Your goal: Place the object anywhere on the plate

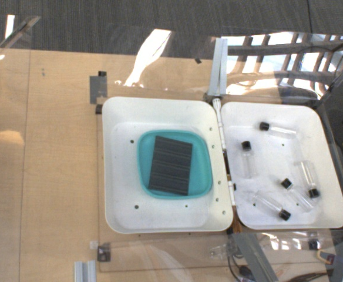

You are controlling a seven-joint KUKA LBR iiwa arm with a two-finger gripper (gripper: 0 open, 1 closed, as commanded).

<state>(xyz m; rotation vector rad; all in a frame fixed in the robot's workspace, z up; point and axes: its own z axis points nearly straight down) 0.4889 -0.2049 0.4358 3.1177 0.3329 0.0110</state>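
Note:
A teal square plate (202,170) sits in the middle of the left white bin (118,163). A dark grey ribbed rectangular block (171,165) lies flat on the plate, slightly tilted. In the right white bin (330,175) lie several clear vials with black caps: one near the top (275,128), one at the left (246,155), one at the right (309,179), one at the bottom (273,207).
A metal frame (289,54) stands behind the right bin. A small black bracket (99,87) sits by the left bin's far corner. The wooden bench (42,157) spreads to the left. Cables and fittings (259,257) lie at the front edge.

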